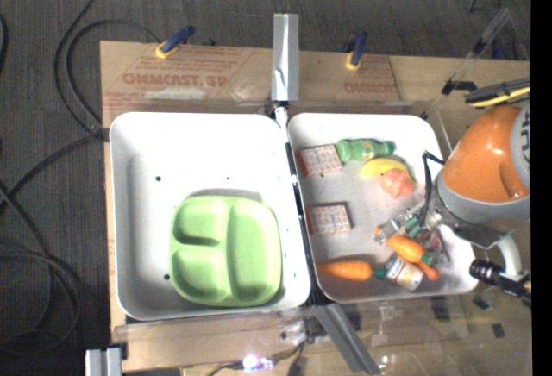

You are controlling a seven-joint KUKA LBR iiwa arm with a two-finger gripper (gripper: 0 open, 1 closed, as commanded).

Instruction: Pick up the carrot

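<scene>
The grey arm with its orange band (487, 163) leans in over the right white bin (362, 120), gripper (420, 226) low (grip unreadable) beside a small orange carrot (405, 247); another carrot (346, 270) lies near the front wall.

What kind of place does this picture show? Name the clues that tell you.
Probably a robotics lab test bench: a robot arm reaches over two white bins, toy food like a carrot fills one, and cables trail on the floor.
</scene>
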